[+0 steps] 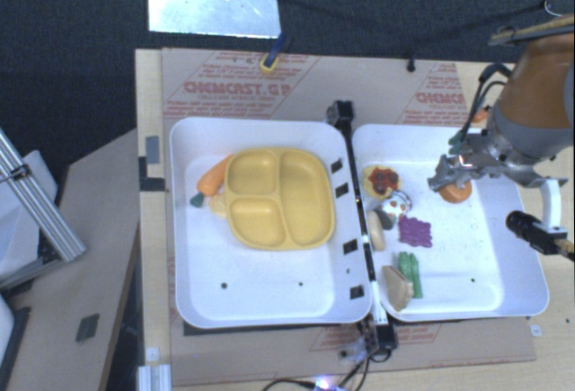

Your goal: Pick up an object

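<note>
A single fixed camera looks down at a slant from above the bench's near side. It takes in both white bins (269,313), with the arm (539,102) entering from the right.

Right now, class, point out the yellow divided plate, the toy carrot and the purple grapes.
yellow divided plate (274,199): camera view, middle ridge between its compartments.
toy carrot (214,175): camera view, middle of its orange body.
purple grapes (415,232): camera view, centre of the bunch.
</note>
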Controlling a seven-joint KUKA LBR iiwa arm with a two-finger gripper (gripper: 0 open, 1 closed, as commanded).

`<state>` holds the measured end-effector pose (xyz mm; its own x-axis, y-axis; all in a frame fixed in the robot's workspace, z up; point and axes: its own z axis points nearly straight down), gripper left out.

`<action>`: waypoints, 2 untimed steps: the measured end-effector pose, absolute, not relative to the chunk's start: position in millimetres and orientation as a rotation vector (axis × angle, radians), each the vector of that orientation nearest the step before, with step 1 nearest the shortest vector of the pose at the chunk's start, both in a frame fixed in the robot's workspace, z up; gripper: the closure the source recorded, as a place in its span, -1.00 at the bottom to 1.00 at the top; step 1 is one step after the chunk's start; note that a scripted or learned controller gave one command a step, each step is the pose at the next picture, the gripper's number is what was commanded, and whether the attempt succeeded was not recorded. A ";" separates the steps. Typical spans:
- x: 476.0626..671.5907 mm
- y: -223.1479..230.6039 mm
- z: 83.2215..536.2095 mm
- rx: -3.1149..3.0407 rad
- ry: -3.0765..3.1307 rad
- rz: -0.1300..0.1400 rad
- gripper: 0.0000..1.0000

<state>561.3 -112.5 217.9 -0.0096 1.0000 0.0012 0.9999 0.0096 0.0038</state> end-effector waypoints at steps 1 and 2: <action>562.1 -65.9 213.6 2.212 2.231 0.004 1.00; 570.3 -10.9 207.0 2.211 2.233 0.004 1.00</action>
<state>570.3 -10.9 207.0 -0.0096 1.0000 0.0024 1.0000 0.0096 0.0011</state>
